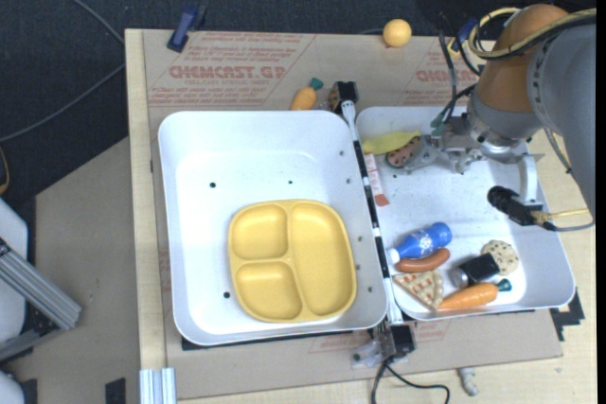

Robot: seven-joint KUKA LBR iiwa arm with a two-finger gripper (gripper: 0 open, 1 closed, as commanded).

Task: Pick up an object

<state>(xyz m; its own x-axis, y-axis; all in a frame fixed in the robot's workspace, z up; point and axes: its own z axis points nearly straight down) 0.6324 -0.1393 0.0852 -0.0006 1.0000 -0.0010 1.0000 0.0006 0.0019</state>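
Grey and orange, the arm reaches into the right bin [559,246] from the right; its gripper [437,149] sits low at the bin's far end, just beside a brown cookie [405,153] and a yellow banana [383,143], and I cannot tell whether it grips either. Red print on the cardboard bench top [237,76] reads "CHEMCAST G.P"; a blue bottle [423,241], sausage [421,261], pizza slice [422,288] and carrot [467,297] lie at the bin's near end; the left bin [189,166] holds a yellow divided plate [292,259].
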